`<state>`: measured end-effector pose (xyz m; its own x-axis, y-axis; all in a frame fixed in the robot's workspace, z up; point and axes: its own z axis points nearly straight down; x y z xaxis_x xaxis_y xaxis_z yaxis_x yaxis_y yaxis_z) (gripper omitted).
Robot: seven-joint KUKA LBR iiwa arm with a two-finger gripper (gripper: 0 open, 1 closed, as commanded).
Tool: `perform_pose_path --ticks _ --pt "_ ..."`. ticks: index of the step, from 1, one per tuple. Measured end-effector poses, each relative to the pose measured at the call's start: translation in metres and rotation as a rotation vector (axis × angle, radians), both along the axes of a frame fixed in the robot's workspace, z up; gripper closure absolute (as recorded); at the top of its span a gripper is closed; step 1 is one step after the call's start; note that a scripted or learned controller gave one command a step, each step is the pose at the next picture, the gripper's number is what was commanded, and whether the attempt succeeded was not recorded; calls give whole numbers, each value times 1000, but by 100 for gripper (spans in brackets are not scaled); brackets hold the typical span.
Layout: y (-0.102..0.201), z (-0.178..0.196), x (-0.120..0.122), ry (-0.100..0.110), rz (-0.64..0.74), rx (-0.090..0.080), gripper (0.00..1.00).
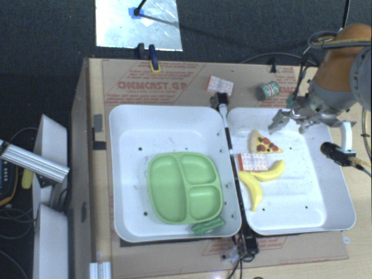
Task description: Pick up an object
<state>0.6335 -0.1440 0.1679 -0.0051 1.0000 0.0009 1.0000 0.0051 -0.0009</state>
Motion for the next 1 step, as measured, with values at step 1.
perform_pose_path --ticks 1 --pt "39 -78 -47 -13 -4 -2 0"
